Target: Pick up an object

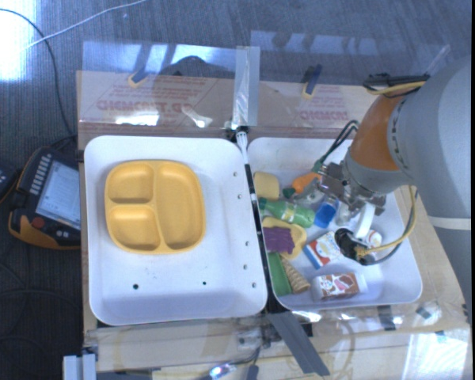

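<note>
In the right bin (404, 283), the blue object (325, 214) lies just beside the pincer (342, 204).

both white bins (174, 299) look like smooth, slightly glossy plastic; the yellow divided tray (153, 206) is matt plastic; the bench top (166, 101) looks like brown cardboard under shiny clear tape; the arm's orange band (376, 137) has a satin sheen

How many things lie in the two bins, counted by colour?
Yellow: 3 (divided plate, block, scoop)
Green: 2 (bottle, piece)
Purple: 1
Orange: 1
Blue: 1
Red-and-white cartons: 2
Total: 10
</note>
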Action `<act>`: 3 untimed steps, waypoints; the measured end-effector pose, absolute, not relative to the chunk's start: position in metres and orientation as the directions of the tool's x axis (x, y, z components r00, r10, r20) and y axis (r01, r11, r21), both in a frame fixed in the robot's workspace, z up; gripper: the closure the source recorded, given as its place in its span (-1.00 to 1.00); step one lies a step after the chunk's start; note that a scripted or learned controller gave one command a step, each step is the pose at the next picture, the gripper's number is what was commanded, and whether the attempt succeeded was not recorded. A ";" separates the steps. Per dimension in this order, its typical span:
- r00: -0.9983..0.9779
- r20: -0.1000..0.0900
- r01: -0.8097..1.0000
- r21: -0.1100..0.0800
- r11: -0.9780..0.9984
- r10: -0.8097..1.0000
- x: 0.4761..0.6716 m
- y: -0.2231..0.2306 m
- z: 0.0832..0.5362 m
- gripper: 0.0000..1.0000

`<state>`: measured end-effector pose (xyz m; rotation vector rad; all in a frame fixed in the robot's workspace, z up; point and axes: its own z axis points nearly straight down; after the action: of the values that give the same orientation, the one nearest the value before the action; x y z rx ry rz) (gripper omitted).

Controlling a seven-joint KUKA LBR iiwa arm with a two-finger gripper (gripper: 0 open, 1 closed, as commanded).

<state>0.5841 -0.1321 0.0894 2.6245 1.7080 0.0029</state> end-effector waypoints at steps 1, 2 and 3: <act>0.406 -0.001 0.914 0.010 -0.406 0.914 0.586 -0.132 0.097 1.00; 0.402 -0.004 0.916 -0.003 -0.402 0.916 0.593 -0.078 0.181 1.00; 0.474 -0.006 0.881 -0.003 -0.474 0.881 0.646 -0.118 0.193 1.00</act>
<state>0.6465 -0.1180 0.1928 2.6964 1.6110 -0.0098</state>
